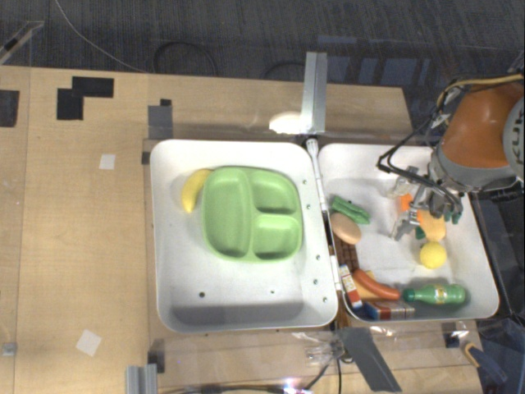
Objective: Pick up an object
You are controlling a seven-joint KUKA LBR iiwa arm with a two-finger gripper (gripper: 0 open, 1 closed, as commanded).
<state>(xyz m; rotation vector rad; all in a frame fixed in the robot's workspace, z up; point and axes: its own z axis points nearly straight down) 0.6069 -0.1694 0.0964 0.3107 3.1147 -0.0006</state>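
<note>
End effector [420, 213] hangs low in the right bin [484, 302], over a small orange item [432, 227]; grip state cannot be told from this angle. Just below sits a lemon [432, 255], then a green bottle [433, 295] along the near wall. Left bin [176, 302] holds a green tray [250, 213] and a banana [192, 190]. Bottle label unreadable; no other writing legible.

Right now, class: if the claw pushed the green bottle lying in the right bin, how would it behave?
The green bottle lies on its side, so it would probably roll. Its glossy surface may slip. It looks rigid, likely light plastic.
</note>
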